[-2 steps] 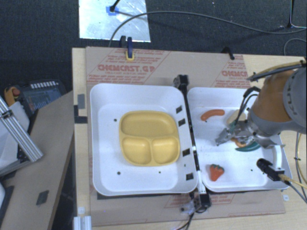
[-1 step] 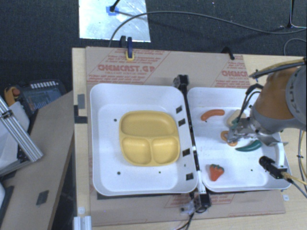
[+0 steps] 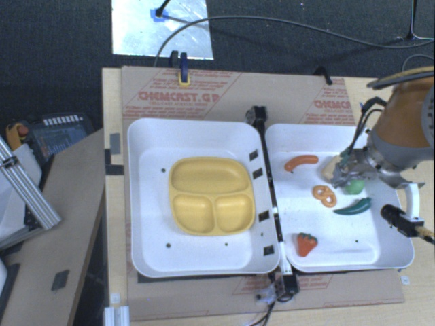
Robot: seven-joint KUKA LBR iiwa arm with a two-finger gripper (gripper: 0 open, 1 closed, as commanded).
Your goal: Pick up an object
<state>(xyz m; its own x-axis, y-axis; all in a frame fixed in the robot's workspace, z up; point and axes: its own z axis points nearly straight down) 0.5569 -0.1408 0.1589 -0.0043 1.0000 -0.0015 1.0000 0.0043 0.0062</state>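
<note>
In the right bin (image 3: 380, 253) lie an orange sausage (image 3: 301, 162), a tan pretzel (image 3: 325, 195), a dark green pepper (image 3: 353, 207) and a red strawberry with a green top (image 3: 306, 243). My gripper (image 3: 345, 175) is low over the bin's far right part, just right of the sausage and above the pretzel. A small bright green object (image 3: 354, 187) shows right under the gripper, partly hidden by it. Whether it is held I cannot see.
The left bin (image 3: 146, 182) holds a yellow plate with three compartments (image 3: 207, 194). A black divider (image 3: 268, 189) runs between the two bins. The arm's grey and orange body (image 3: 408, 124) hangs over the right bin's far right corner.
</note>
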